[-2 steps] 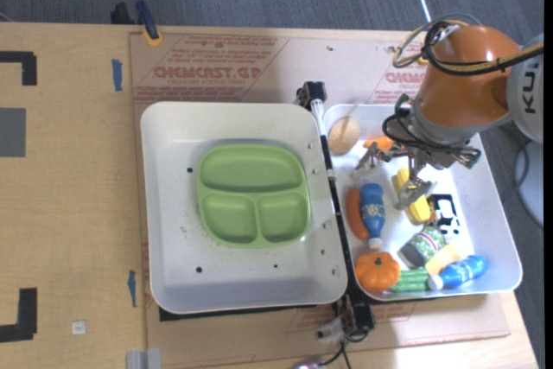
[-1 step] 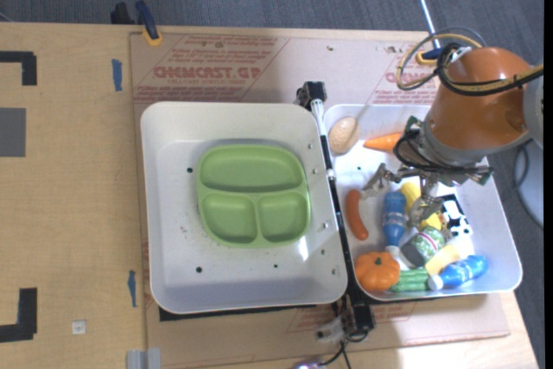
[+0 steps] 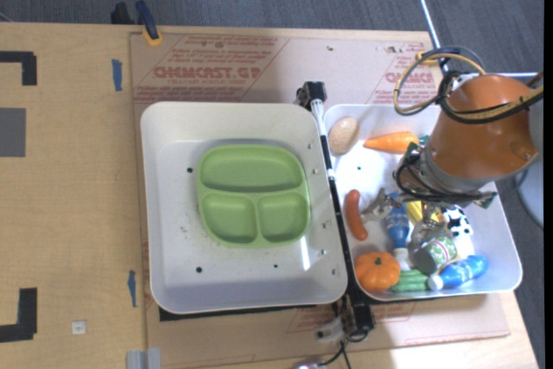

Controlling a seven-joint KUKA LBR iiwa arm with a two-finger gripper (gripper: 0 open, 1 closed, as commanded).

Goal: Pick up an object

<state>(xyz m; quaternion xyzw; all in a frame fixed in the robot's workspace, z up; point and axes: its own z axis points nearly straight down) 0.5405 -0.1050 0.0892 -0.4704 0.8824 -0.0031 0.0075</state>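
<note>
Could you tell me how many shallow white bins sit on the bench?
2: the left bin holds a green tray; the right bin holds toy food.

You see a smooth, matt green plastic tray (image 3: 253,205) in a glossy white plastic bin (image 3: 164,186), on matt cardboard (image 3: 216,69).

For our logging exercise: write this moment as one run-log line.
arm: over right bin | tool: low among toys | green tray: left bin | pumpkin: untouched

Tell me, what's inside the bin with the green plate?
Just the green plate, lying flat in the left bin. Its three hollows hold nothing. What's under the plate is covered, so that can't be seen.
</note>
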